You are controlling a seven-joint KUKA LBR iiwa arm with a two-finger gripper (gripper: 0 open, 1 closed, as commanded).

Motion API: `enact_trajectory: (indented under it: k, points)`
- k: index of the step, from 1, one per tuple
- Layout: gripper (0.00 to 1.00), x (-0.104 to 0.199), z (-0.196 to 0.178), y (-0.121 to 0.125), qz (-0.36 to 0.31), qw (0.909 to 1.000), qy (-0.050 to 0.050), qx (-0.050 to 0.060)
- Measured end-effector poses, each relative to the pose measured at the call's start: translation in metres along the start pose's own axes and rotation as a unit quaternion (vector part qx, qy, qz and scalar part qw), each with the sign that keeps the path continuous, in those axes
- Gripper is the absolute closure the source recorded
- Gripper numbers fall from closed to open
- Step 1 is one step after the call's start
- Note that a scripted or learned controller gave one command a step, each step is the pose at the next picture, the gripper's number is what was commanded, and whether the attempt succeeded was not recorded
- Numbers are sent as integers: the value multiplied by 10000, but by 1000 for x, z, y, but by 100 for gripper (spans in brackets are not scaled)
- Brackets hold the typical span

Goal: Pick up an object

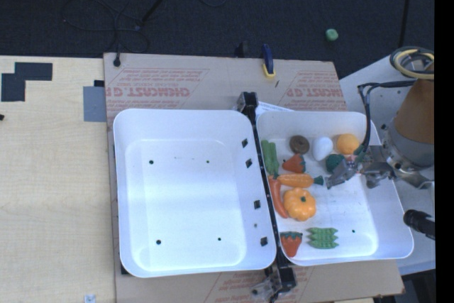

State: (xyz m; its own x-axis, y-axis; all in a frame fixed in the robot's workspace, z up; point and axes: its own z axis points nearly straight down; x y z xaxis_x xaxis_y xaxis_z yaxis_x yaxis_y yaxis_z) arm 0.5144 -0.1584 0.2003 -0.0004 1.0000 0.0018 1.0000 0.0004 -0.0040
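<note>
Two white bins sit side by side on a brown cardboard sheet (213,85) laid over the pale wood bench (50,188). Behind the bench the floor (213,3) is dark carpet with thin cables trailing over it and a small green ball (331,34) lying loose. The left bin (128,152) is the bigger one, showing bare white bottom with a few dark dots. The right bin (355,223) holds a cluster of toy food. The arm (418,120) comes in from the right, its orange band cut off by the edge. Its claw (342,174) hangs low over the right bin's upper part, just beside a dark green piece (332,162); whether its fingers are clenched or released I cannot tell, the metal parts blur together. Near it lie an orange (347,144), a white egg (323,147) and a brown round piece (299,145). Further left are a long green vegetable (269,156), a carrot (296,181), an orange pepper (301,204), a strawberry (291,243) and a green pod (322,238). A blue clip (268,60) holds the cardboard's far edge.
</note>
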Motion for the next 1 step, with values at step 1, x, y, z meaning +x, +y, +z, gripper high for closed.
enact_trajectory:
  k: [1]
  points:
    - [0, 68, 104, 62, -30, 10000, 0, 1]
